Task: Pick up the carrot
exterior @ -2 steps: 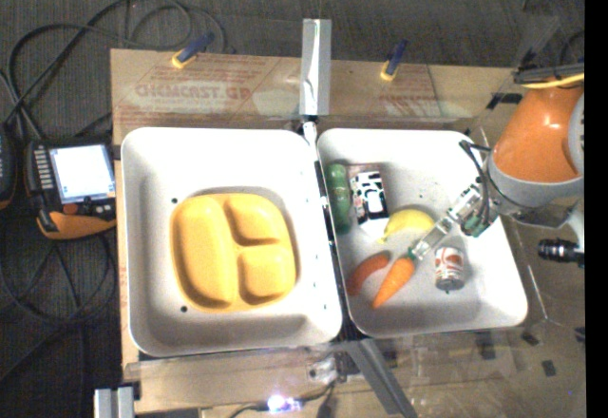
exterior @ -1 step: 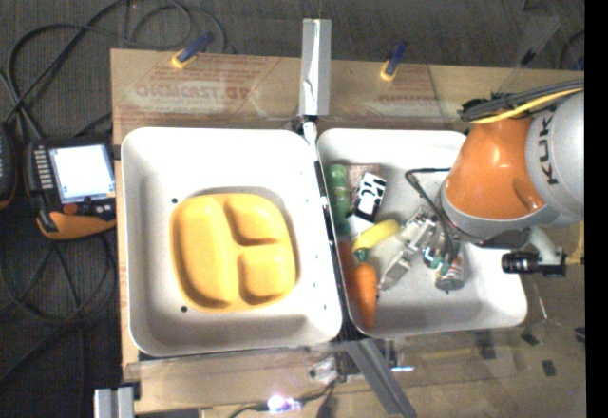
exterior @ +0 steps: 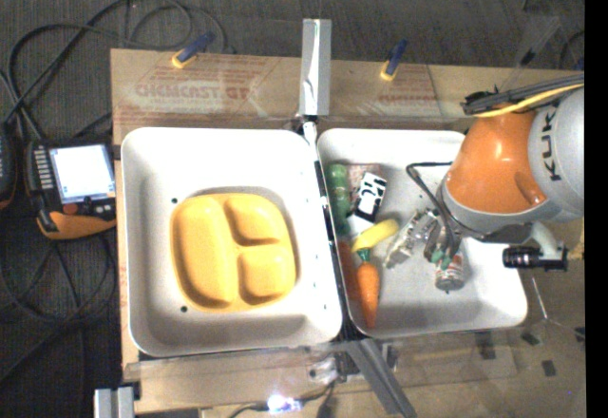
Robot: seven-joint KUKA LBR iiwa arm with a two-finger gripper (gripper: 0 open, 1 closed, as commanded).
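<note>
Lying in right bin (exterior: 494, 307), carrot (exterior: 363, 289), pincer (exterior: 423, 240) just beside

The orange carrot (exterior: 362, 289) lies lengthwise along the right bin's left wall, green stub end pointing away.

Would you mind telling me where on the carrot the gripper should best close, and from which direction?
Probably across the carrot's thick middle, coming straight down. It lies lengthwise against the right bin's left wall, green top up-frame beside the banana, so the jaws should span its width; the wall leaves little finger room.
</note>
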